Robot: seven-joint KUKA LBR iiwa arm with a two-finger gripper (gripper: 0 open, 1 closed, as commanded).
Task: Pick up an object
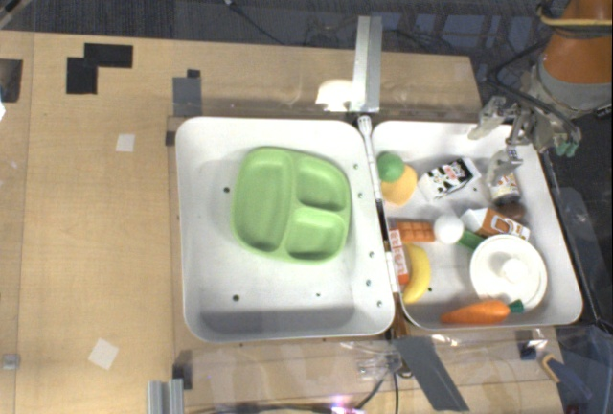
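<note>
Reading from the left: pale wooden bench (96, 240), with black patches (96, 62) near the far edge. Then the left bin (192, 307), white and shallow; carries a green divided plate (292, 201) about its middle, lying flat. Past the shared rim, the right bin (565, 292), crowded. Along its left side, from far to near: a green-and-yellow fruit (395, 177), an orange waffle-like block (414, 232), a banana (417, 273) lying lengthwise beside the rim. Further right, a black-and-white carton (450, 177) toward the far side, a small white ball (447, 230) just beside the orange block, a carrot (474, 312) along the near wall. Right again, a small can (505, 184) standing upright, a brown box (503, 225) just nearer than it, and a white bowl (508, 270) touching or nearly touching the carrot's tip. Over the bin's far right corner, the gripper (512, 139), hanging from the grey arm with its orange band (579, 43), just beyond the can and pointing down. Cannot tell how far open, nor whether anything is in its hold; can, carton and the rest all rest in the bin.
</note>
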